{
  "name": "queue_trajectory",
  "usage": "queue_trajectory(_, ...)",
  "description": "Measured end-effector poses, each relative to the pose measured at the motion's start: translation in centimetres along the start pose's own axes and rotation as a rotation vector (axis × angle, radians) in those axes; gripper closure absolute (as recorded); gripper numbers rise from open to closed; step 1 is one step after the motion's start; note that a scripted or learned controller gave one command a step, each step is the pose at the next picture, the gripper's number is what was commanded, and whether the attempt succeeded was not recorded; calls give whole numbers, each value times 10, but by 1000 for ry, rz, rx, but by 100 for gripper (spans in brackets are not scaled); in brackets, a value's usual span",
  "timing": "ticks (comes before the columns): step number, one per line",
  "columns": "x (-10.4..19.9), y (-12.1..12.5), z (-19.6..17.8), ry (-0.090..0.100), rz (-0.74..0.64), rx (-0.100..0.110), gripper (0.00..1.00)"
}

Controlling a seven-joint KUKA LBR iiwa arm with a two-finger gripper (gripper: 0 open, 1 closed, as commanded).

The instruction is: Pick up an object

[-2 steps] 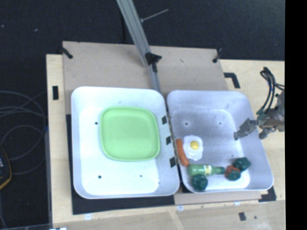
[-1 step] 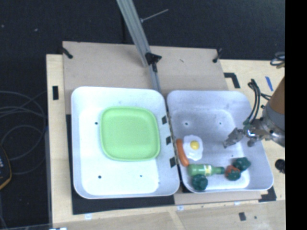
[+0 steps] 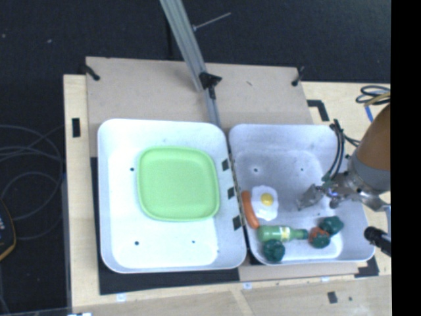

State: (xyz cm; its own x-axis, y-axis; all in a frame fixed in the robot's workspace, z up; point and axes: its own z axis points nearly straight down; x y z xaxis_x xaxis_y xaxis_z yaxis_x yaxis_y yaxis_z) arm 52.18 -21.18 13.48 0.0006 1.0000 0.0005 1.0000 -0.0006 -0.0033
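The right bin holds several small toys along its front half. A white fried egg with a yellow yolk lies beside an orange stick. In front of them a green bottle lies on its side, with a dark green lump just below it. Two dark green pieces with orange bits sit at the front right. My gripper hangs over the bin's right part, just above those pieces and right of the egg. It looks open, with nothing between its fingers.
The left bin carries a light green square plate. A grey slanted pole comes down from the top to the bins' rear junction. The arm's orange band is at the right edge.
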Motion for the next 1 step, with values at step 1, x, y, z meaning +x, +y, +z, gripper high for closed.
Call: queue_trajectory(1,-1,1,-13,0,0,-5,100)
